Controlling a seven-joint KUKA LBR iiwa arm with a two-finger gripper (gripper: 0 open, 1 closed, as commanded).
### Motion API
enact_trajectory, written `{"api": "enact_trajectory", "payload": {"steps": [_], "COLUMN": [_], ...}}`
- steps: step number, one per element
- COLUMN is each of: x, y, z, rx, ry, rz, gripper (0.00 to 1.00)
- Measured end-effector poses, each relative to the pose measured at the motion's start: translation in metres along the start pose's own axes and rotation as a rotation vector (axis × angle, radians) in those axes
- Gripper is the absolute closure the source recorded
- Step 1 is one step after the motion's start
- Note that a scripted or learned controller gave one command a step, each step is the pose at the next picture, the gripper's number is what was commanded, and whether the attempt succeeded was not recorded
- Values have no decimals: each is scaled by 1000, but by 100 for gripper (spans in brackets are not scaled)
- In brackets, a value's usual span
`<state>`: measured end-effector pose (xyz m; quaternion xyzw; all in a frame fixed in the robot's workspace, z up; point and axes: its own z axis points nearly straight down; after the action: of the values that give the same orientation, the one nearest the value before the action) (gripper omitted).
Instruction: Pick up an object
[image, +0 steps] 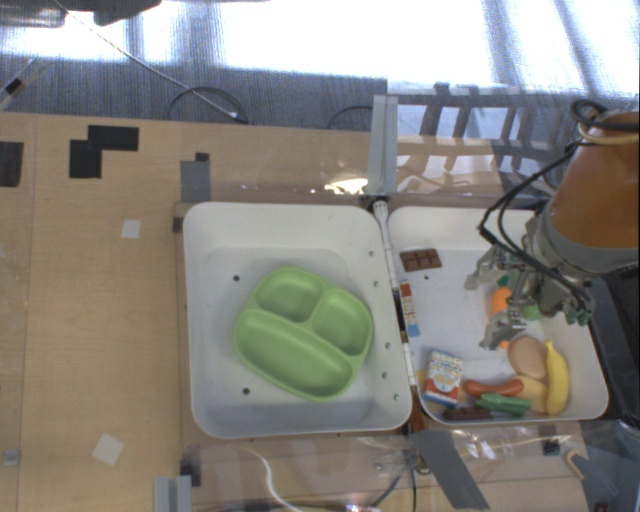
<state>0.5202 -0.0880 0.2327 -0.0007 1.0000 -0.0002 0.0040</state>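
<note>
wooden bench (90, 330) — two white bins (290, 235), claw (503, 300)

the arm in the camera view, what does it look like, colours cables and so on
The arm has a broad orange band above a grey wrist section. Black cables loop out along its left side towards the wrist. Below that, the gripper is a cluster of bare grey metal parts with thin metal fingers, and a small green piece shows on its right side.

A matt green plastic plate (303, 331) lies in a smooth white plastic bin (200, 330) (slightly glossy) on a pale wood-grain desk (90, 320).
</note>
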Motion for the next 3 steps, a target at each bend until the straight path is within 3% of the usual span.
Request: {"api": "enact_trajectory", "payload": {"steps": [1,2,3], "x": [-18,-21,-20], "y": [-64,-61,-120], "z": [137,124,44], "rx": [2,1,5], "ry": [-1,-9,-4], "rz": [9,1,-459], "gripper": [0,100,100]}}
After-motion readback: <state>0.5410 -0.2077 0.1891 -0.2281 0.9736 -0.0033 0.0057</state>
